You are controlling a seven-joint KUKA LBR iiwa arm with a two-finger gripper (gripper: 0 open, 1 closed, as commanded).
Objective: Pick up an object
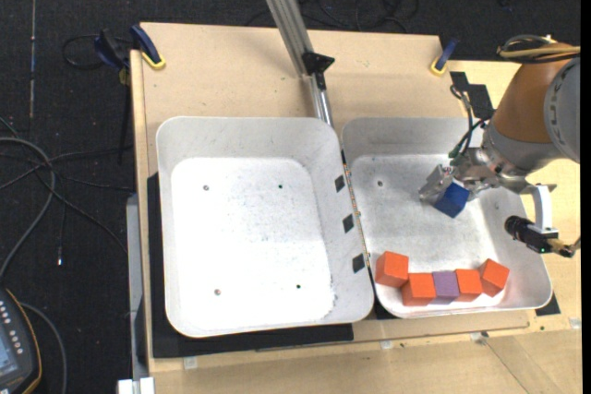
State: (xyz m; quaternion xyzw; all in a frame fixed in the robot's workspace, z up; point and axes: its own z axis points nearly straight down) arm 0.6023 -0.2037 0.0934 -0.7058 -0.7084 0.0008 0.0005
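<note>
Gripper touching blue cube (right bin).

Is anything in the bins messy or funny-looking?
Nothing broken or spilled. One small blue cube sits at the robot's hand, apart from the row of orange cubes and a purple cube crowded along the right white bin's near edge.
</note>
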